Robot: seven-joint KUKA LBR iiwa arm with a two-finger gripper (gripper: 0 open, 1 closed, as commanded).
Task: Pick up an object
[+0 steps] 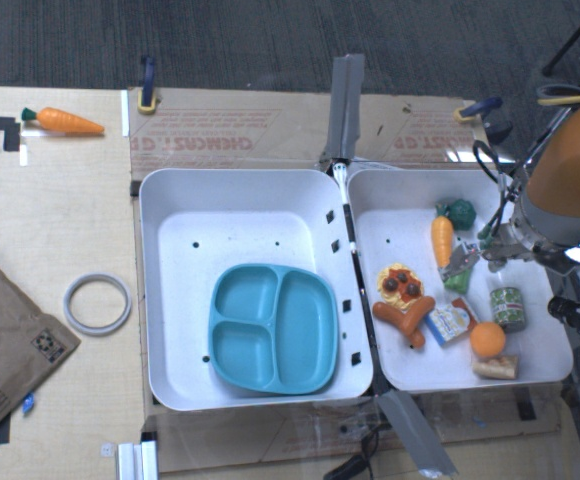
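The claw [462,263], its grip state not discernible, is poised just right of the upright carrot [441,240] in the right bin [560,368].

Dark grey carpet [270,28] runs along the far side. The pale wooden bench [50,228] is lit evenly from above, with a sheet of printed cardboard [240,128] clamped flat beneath the two white bins [150,268].
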